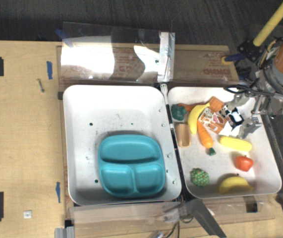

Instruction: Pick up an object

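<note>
I see the metal two-finger gripper low over the right white bin's far right corner; how wide it stands I cannot tell, its tips blur against the white floor. Just beside it lie an orange-and-white printed carton and a yellow oblong toy. The teal divided tray sits at the left white bin's near edge.

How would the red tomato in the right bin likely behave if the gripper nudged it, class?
The tomato looks round and smooth, so it would probably roll rather than slide. It resembles plastic toy food, so it is likely light and stiff. Its glossy curved skin might slip between fingers.
</note>
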You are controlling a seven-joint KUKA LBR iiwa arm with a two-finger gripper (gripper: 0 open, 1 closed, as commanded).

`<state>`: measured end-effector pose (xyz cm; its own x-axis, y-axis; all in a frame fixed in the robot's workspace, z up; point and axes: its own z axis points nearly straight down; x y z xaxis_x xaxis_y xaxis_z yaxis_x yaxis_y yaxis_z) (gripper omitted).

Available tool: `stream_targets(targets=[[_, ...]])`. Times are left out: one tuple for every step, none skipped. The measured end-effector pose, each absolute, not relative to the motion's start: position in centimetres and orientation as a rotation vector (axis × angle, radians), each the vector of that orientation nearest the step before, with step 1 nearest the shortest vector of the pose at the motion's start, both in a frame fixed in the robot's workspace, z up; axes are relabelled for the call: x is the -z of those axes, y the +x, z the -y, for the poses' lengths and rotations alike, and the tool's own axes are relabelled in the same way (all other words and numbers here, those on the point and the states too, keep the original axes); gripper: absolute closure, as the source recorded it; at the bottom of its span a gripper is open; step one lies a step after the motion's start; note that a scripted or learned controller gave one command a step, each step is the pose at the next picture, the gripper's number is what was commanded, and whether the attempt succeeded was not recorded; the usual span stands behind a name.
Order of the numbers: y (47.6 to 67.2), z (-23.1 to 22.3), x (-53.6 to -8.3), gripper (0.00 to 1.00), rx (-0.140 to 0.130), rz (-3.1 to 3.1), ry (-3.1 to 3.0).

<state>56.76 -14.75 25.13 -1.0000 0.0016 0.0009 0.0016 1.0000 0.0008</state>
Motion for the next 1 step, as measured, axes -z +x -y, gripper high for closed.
stream_targets(targets=[[60.17,9.62,-13.21,0.0,0.008,3.123,0.23]])
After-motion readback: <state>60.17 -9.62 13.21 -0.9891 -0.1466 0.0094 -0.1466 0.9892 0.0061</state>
